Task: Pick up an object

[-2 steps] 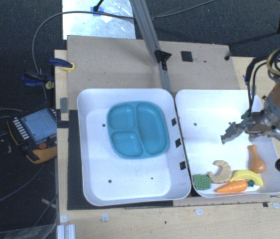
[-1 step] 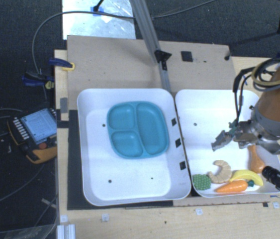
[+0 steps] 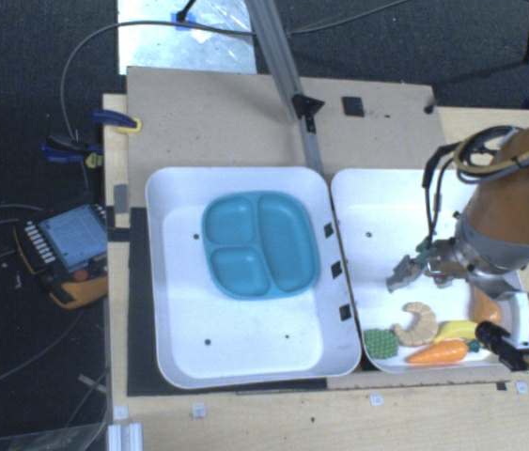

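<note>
Two shallow white bins (image 3: pixel 245 365) on tan bench (image 3: pixel 208 111); left holds blue divided plate (image 3: pixel 262 244), right toy foods (image 3: pixel 428 334). Gripper (image 3: pixel 403 277) aperture: cannot tell.

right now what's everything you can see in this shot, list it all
white bins: two, white, side by side on the bench
divided plate: one, blue, three compartments, in the left bin
croissant: one, tan, near edge of the right bin
banana: one, yellow, just right of the croissant
carrot: one, orange, at the front rim of the right bin
green food item: one, dark green, front left corner of the right bin
orange item: one, orange, right side of the right bin, partly under the arm
handheld device: one, grey-blue and orange, on the floor left of the bench
arm: one, grey with orange band, over the right bin
pincer: one, grey, above the right bin, over the croissant
</note>
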`<state>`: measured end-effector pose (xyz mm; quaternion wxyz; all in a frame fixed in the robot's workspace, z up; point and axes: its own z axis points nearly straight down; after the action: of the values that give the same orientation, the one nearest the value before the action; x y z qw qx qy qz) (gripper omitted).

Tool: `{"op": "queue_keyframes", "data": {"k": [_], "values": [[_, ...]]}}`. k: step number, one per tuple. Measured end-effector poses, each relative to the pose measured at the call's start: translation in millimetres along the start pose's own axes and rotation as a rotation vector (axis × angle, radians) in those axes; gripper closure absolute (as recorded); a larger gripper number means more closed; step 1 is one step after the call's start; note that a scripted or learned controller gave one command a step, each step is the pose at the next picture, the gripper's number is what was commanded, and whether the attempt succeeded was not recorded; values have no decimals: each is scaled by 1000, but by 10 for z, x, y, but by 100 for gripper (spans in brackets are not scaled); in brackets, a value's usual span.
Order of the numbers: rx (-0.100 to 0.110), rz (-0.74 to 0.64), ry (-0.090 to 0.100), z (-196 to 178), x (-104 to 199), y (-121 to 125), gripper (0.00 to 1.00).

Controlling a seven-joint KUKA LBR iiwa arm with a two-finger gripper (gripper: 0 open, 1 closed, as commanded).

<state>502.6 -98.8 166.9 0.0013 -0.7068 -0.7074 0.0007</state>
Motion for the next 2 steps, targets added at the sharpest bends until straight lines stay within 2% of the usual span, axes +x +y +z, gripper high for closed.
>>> {"op": "queue_keyframes", "data": {"k": [1, 2], "values": [[1, 0, 0, 477, 87, 38, 0], [-5, 1, 0, 346, 80, 52, 100]]}}
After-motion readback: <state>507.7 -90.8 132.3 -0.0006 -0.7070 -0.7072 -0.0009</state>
